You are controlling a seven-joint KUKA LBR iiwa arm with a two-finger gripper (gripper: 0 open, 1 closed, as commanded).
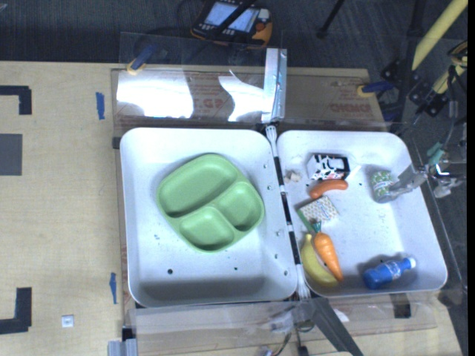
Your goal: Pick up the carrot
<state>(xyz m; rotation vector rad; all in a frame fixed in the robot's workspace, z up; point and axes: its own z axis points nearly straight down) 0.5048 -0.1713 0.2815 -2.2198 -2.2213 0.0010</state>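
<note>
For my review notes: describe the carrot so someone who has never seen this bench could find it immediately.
Start at the right-hand white bin, beside the bin that holds the green divided plate. Go to that bin's near left corner, where a yellow banana lies. The carrot rests against the banana: a small orange cone with a green tuft, unlike the smooth orange sausage farther back.

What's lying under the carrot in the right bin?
A yellow banana lies under the carrot, against the right bin's left wall. The carrot crosses its upper part, so that stretch of banana is hidden.
</note>
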